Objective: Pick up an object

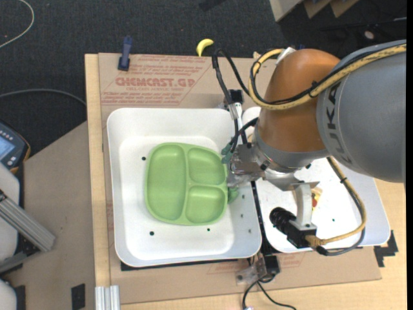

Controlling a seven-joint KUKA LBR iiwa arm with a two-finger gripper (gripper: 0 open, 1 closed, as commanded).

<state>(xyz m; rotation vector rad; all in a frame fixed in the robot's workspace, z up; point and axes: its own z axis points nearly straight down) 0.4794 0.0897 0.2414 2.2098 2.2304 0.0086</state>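
A light green divided plate point(184, 183) with three compartments lies flat in the left white bin point(129, 173). My gripper point(233, 168) hangs below the orange wrist band point(293, 102), at the plate's right rim, close to the wall between the two bins. The wrist body hides the gripper's tip, and I cannot tell whether it touches the plate. A small green bit point(233, 193) pokes out just under the gripper at the plate's edge.
The arm covers most of the right bin point(361, 225); a small orange-and-white item point(315, 196) peeks out there. A black cable connector point(287, 225) hangs over that bin's front. A yellow piece point(204, 44) and a blue clip point(124, 53) lie on the cardboard behind the bins.
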